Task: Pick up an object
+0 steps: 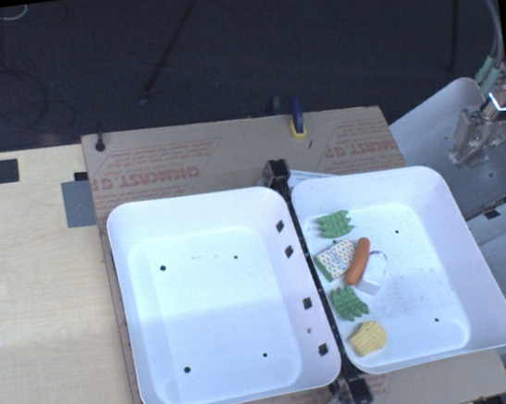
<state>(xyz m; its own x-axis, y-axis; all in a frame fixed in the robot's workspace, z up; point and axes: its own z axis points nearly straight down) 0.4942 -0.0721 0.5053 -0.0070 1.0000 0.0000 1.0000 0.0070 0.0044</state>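
Note:
Several small objects lie along the left side of the right bin (pixel 455 308). A green leafy piece (pixel 334 224) is farthest back. In front of it an orange carrot-shaped piece (pixel 358 261) lies slantwise, partly over a white and green patterned block (pixel 334 256) and a small white piece (pixel 375 275). Nearer the front sit another green piece (pixel 348 302) and a yellow corn-like piece (pixel 366 337). The pieces in the middle touch or overlap one another; the yellow one lies apart.
The left bin (pixel 206 296) adjoins the right one along a black divider (pixel 302 283). Both rest on a cardboard sheet (pixel 201 162). A grey plate with a metal fitting (pixel 479 132) stands beyond the right bin's far right corner.

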